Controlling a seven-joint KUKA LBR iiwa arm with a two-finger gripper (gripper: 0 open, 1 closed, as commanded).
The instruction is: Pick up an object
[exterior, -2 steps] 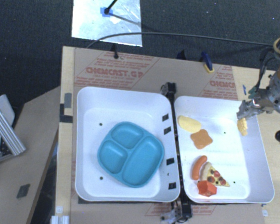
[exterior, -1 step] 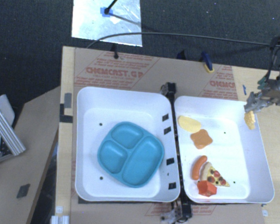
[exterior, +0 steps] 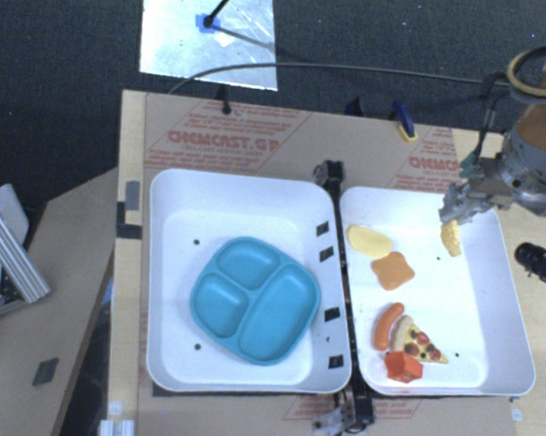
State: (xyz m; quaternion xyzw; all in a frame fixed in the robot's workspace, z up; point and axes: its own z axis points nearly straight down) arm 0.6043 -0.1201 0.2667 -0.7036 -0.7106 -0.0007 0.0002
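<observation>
A: Okay, quick pass. Where's the hand [exterior: 459, 210]?

B: Upper right, over the far edge of the right bin [exterior: 492, 305], arm [exterior: 543, 140] coming in from the right. A yellow corn-like piece [exterior: 452, 239] sits right under the fingertips, touching or nearly so.

A: Gripping it?

B: Can't tell. Fingers blur into the piece, so open or closed is unclear, and I can't see it held between them.

A: Other stuff in that bin?

B: Pale yellow oval piece [exterior: 369, 240] near the upper left, orange square piece [exterior: 393, 270] just below and beside it. Lower down, a sausage [exterior: 387, 325] lies touching a pizza slice [exterior: 420, 343], and a red block [exterior: 403, 367] sits just below both, near the front wall.

A: Left bin?

B: Left bin [exterior: 189, 206] holds a blue divided plate [exterior: 254, 298], three compartments, lying flat around the middle. Bins sit side by side on a brown board [exterior: 261, 136] on the bench [exterior: 71, 272].
</observation>
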